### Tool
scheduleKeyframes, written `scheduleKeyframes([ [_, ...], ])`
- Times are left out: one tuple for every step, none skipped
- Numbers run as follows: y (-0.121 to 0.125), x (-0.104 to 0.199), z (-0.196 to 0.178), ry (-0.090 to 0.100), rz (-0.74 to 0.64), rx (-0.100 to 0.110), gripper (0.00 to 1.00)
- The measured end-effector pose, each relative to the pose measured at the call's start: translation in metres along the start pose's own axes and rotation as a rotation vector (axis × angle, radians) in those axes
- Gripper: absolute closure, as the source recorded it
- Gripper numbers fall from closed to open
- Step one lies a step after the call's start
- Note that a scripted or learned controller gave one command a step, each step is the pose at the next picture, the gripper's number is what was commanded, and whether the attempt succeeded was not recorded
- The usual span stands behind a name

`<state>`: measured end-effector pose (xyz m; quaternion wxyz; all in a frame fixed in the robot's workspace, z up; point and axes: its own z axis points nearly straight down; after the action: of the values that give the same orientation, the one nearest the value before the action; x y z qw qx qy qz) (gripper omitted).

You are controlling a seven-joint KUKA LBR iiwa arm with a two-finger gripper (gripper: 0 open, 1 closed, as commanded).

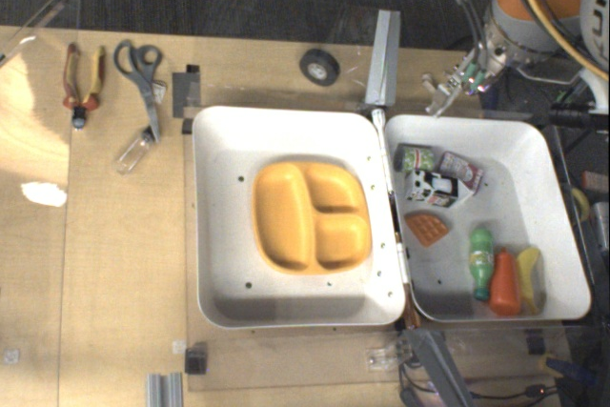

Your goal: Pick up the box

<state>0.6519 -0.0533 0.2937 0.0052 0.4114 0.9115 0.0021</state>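
Note:
A small black-and-white box (435, 190) lies flat in the right bin (548, 205), near its back left corner. A grey and purple packet (461, 170) leans against the box's far right side, and a green-labelled item (415, 157) sits just behind it. My gripper (457, 83) hangs over the bench behind the right bin's back rim, up and slightly right of the box and well apart from it. Nothing is visibly held in it.
In the right bin there are also an orange wedge (427, 228), a green bottle (481, 260), a carrot (505, 283) and a yellow piece (528, 267). The left bin (219, 205) holds a yellow divided tray (310, 214). Scissors (143, 76), pliers (81, 81) and a tape roll (319, 66) lie on the bench.

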Motion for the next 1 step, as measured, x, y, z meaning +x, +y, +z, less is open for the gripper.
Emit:
scheduleKeyframes([
  [0.0072,0.0368,0.0200,0.003,-0.399,0.000,1.00],
])
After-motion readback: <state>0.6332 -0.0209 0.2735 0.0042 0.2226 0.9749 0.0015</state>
